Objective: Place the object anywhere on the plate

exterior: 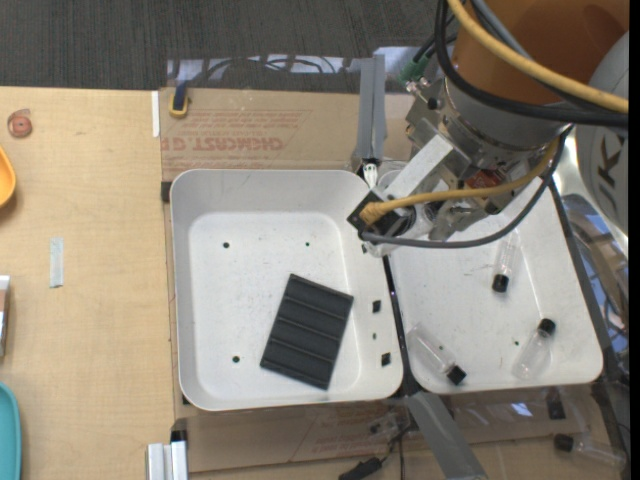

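A ribbed black slab point(308, 330) lies flat and tilted in the left bin point(200, 268), nearer its front right corner than its centre, touching no wall. In the right bin point(575, 298), three small clear vials with dark caps lie scattered: one point(503, 268) near the middle, one point(534, 348) toward the front right corner, one point(437, 358) by the front left corner. The arm's wrist point(500, 118) hangs over the right bin's back left corner; whether the gripper is apart or together, I cannot tell.
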Robot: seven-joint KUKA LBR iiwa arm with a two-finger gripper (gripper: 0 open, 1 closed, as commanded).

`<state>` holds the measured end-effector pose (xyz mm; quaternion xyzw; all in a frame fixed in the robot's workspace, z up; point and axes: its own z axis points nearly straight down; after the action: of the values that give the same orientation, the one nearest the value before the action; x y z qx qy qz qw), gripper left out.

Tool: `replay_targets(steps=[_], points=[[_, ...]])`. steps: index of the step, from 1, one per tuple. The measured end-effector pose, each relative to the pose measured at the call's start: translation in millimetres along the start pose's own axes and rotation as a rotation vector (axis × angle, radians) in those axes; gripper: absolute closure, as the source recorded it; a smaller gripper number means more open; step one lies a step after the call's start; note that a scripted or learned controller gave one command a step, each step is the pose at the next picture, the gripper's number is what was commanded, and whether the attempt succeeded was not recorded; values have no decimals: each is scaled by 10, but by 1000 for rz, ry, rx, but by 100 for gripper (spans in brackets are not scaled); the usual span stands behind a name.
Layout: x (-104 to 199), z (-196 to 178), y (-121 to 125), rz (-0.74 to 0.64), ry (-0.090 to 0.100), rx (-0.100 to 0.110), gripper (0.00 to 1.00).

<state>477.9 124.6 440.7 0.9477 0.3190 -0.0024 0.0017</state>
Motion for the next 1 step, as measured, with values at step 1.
replay_targets(steps=[1], points=[[244,1546,-324,-373,-2,2,100]])
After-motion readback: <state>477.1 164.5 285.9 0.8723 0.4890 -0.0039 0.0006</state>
